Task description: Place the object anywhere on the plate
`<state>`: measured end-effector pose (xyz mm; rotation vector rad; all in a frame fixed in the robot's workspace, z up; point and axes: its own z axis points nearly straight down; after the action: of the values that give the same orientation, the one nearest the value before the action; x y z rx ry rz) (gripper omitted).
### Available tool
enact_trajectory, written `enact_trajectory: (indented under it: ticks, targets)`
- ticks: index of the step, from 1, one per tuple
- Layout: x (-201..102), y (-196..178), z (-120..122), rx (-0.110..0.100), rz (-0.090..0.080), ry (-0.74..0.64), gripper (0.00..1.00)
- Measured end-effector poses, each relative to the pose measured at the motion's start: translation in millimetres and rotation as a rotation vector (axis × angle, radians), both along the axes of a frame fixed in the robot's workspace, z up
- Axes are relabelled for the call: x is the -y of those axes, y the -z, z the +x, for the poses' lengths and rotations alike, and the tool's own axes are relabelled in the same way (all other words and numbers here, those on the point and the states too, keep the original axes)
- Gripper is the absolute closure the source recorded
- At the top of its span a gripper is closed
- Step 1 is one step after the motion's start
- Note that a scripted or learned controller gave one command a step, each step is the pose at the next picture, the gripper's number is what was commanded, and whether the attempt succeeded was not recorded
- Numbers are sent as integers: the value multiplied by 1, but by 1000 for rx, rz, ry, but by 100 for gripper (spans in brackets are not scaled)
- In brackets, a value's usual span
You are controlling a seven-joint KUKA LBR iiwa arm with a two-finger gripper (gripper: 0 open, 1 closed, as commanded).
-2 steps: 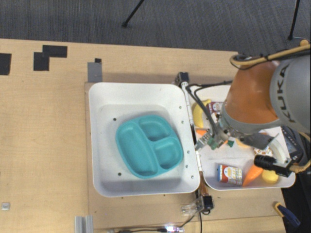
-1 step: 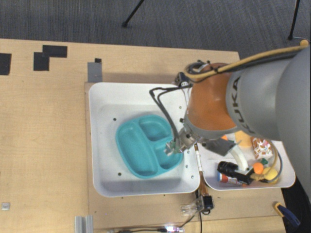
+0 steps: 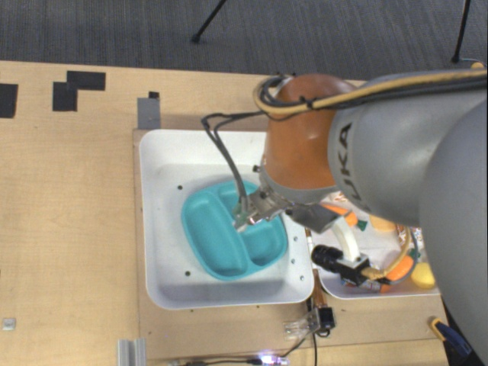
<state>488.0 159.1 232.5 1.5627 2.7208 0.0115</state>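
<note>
Grey arm (image 3: 412,151) bulk hides most of the right bin (image 3: 335,287) at lower right, so its jumbled items are hard to identify. The gripper (image 3: 248,216) hangs over the teal plate (image 3: 221,239) in the left bin (image 3: 164,204), centre frame; its opening and any held object cannot be made out.

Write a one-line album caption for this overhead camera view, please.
Grey robot arm poises its gripper over a turquoise divided plastic plate in the left white bin.

dark grey carpet (image 3: 114,14) runs along the far side, thin black stand legs (image 3: 221,6) crossing it, pale wooden bench (image 3: 69,227) near.
</note>
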Motion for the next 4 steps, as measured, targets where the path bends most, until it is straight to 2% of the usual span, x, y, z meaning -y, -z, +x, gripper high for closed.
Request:
enact_trajectory:
  ticks: [1, 2, 3, 4]
  targets:
    - [2, 1, 0, -1, -3, 1, 0]
    - [1, -11, 2, 6, -1, -12, 100]
    - [-60, -7, -1, -5, -2, 263, 100]
    - [-59, -8, 0, -4, -2, 263, 0]
